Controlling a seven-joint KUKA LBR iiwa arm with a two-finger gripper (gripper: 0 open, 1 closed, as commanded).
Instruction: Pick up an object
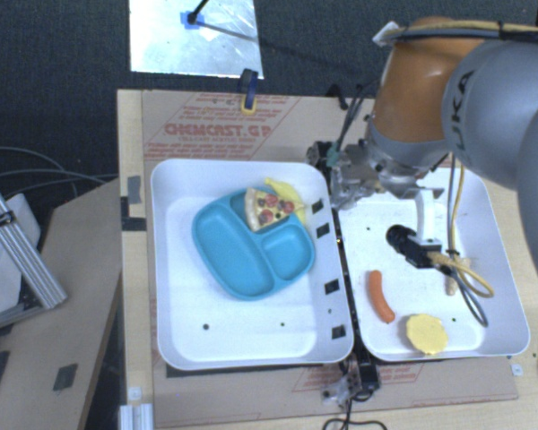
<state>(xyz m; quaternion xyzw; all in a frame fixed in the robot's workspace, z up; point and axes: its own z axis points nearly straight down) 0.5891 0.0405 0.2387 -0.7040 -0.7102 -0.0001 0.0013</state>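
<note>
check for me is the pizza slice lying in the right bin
No, the pizza slice lies on the blue tray in the left bin.

On the cardboard sheet [217, 125] under my bins, in the upper middle of the frame, I read red print, "CHEMCAST GP", upside-down as seen here. On my own grey arm [498, 97], at the upper right, dark letters run sideways: "UKA", from KUKA.

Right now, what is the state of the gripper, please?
Gripper: cannot be told; it sits at the divider between the two bins, under the arm.
</note>
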